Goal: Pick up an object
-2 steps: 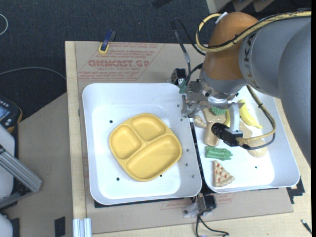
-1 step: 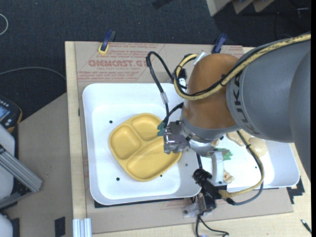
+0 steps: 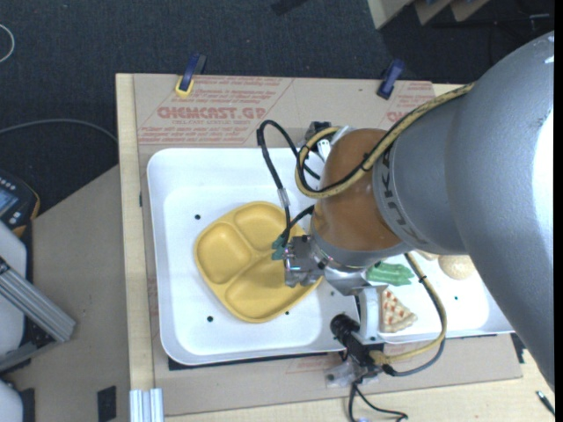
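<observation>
A yellow divided plate [image 3: 239,258] lies in the left white bin [image 3: 176,236], toward its right side. My gripper [image 3: 295,262] is down at the plate's right edge, below the orange wrist band [image 3: 352,196]. Its metal tip sits over the plate's rim; the arm hides how it meets the plate. In the right bin [image 3: 475,315] lie a green object [image 3: 391,275], a pizza-slice toy [image 3: 396,313] and a pale round object [image 3: 457,266], partly hidden by the arm.
The big grey arm [image 3: 475,183] covers most of the right bin. Black cables [image 3: 277,161] loop off the wrist over the left bin's back right. Two clamps [image 3: 187,73] hold the board at the back.
</observation>
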Action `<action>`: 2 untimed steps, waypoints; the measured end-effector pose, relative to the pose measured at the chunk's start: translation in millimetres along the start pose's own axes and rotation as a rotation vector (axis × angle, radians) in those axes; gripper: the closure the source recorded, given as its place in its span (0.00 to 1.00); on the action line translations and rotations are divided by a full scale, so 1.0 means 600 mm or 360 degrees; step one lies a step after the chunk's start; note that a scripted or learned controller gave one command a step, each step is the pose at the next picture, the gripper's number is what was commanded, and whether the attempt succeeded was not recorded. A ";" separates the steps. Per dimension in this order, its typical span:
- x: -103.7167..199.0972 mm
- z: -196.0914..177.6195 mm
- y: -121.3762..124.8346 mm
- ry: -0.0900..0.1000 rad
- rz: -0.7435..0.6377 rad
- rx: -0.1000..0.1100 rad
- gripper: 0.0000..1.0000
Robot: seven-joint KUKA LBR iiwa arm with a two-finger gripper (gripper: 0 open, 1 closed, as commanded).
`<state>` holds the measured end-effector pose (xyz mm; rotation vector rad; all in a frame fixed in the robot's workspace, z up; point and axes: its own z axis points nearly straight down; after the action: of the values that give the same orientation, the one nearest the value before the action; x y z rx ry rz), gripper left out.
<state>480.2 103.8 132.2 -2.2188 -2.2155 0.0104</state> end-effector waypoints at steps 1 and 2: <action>0.044 -0.423 0.085 0.0009 -0.0008 -0.0049 1.00; 0.202 -0.227 0.002 -0.0001 -0.0020 0.0010 1.00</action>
<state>482.7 224.8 268.6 -2.2022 -2.2264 0.0182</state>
